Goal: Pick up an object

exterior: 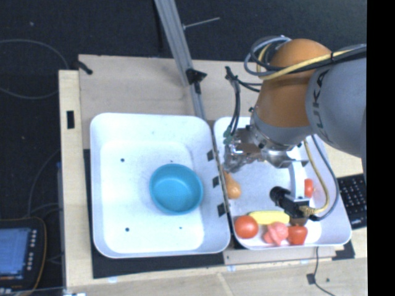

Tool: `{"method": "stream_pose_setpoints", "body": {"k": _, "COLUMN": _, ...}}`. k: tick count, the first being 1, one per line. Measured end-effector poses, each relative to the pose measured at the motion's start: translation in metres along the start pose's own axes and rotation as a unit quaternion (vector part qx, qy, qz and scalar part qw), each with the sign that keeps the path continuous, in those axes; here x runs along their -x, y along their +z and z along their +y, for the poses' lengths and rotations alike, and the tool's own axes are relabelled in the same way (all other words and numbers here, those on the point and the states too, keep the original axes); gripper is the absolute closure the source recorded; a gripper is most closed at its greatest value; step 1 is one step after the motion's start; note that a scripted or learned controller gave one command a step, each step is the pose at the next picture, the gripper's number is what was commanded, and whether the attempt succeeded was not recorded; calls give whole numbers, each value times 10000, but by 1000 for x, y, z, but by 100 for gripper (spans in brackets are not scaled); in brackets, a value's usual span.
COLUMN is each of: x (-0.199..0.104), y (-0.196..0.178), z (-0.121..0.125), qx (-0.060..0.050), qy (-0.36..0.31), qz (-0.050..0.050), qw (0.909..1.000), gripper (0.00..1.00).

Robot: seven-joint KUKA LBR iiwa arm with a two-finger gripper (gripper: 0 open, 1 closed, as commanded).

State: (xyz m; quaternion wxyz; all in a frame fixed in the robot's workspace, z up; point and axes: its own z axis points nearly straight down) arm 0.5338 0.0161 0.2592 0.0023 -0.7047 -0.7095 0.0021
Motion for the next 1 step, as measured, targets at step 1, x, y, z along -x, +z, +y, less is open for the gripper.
{"method": "stream_pose_setpoints", "body": {"k": 1, "x": -61, "y": -2, "z": 3, "qx": 24, "qy": -14, "qz": 7, "qw": 10000, "gripper": 100}}
